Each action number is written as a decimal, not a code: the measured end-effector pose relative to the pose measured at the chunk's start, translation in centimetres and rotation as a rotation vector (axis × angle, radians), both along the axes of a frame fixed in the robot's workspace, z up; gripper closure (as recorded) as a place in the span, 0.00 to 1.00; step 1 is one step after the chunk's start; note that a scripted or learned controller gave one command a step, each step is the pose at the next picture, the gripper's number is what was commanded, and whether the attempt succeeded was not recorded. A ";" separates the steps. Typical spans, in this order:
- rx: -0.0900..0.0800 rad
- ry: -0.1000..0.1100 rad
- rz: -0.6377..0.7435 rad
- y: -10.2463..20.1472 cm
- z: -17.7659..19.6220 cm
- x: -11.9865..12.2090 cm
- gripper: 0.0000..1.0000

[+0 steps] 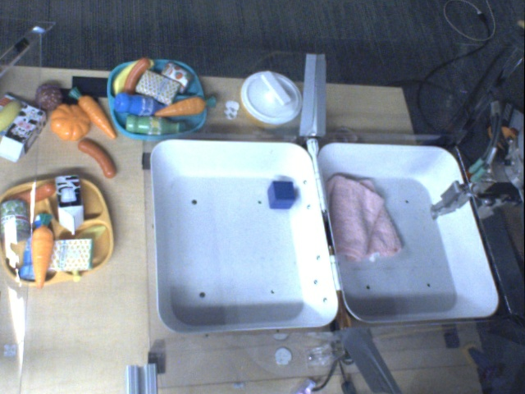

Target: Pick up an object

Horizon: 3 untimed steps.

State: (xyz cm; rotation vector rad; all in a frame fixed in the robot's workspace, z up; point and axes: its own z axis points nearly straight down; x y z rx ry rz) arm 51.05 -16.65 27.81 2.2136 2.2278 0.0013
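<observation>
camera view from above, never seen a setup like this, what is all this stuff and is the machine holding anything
This is one picture from a fixed camera above a workbench, looking down at a slant. Two shallow white bins sit side by side. The left bin holds a small blue cube. The right bin holds a folded pink cloth.

The machine is a robot arm that comes in from the right. The grey metal piece at the right bin's edge is its gripper, a two-finger claw for picking things up. Nothing is seen between its fingers, so it is not holding anything as far as this picture shows.

On the wooden bench to the left lie toy foods: a blue bowl and a yellow tray full of them, plus a loose toy pumpkin. A white lidded container stands behind the bins.
</observation>
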 end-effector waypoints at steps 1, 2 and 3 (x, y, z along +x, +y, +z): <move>0.000 0.001 0.316 4.1 -14.4 1.5 0.00; -0.004 -0.013 0.387 3.6 -18.7 7.3 0.00; -0.008 -0.017 0.423 5.0 -18.6 6.6 0.00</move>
